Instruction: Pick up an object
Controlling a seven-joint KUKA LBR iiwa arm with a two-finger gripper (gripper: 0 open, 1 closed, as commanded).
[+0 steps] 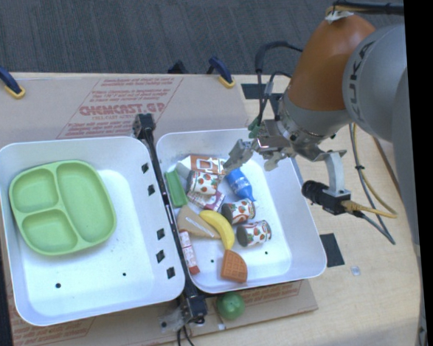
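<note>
The robot's pincer hangs over the right bin, just above a blue bottle; its fingers look parted, with nothing between them. Below lie small printed cans, a banana and a waffle. Nothing is lifted yet, so the pick seems barely begun. Red print on the cardboard behind reads "CHEMCAST".

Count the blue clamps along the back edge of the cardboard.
2. One blue clamp sits at the far left corner of the cardboard sheet; the other blue clamp is at its far right corner, behind the right bin. Others may be hidden by the arm.
</note>
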